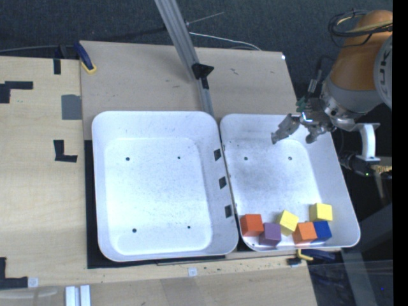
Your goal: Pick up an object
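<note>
pincer (296, 130) spread, holding nothing, above the right bin's (338, 171) far edge.

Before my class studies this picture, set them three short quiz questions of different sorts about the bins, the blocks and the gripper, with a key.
1. True or false: the blocks lie in the left bin.
2. Multiple choice: the gripper is over the right bin's A) far edge, B) near edge, C) middle.
3. Fill in: beside the orange block, touching it, lies a ____ block.

Key:
1. False; they cluster at the right bin's near edge.
2. A.
3. Purple.
</note>
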{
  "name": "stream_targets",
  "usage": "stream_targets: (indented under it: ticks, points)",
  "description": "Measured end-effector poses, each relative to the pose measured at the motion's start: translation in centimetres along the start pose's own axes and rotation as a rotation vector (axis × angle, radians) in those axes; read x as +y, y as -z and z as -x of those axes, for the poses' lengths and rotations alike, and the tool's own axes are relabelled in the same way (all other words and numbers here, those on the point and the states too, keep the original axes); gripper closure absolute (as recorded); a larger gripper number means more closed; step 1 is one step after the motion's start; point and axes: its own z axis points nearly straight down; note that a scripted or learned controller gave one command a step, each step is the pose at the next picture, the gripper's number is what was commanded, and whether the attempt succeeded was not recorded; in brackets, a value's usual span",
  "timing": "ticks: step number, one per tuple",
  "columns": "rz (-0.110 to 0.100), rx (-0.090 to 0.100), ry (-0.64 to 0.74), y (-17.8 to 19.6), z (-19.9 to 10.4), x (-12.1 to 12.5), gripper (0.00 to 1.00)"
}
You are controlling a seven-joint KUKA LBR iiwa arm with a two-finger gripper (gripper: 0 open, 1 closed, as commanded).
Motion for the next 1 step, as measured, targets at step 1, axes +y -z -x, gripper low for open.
stream_targets:
  ticks: [1]
  points:
    - [-0.003,0.005,0.006,-0.56,-5.86,-7.65,0.0]
